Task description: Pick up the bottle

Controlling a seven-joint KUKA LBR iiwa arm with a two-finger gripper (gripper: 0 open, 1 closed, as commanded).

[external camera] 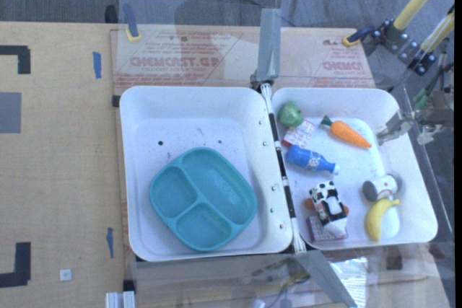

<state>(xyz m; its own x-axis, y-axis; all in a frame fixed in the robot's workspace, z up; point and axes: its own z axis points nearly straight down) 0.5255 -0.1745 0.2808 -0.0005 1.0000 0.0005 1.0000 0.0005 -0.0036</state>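
The claw (404, 125) hangs at the right bin's (426, 220) far edge, its state unclear, well apart from the blue bottle (310, 159).

— Where is the bottle?
— The bottle (310, 159) is in the right bin (415, 187), close to the wall in the middle.
— What does it look like?
— It is blue with a white label. It lies on its side, and its neck points right.
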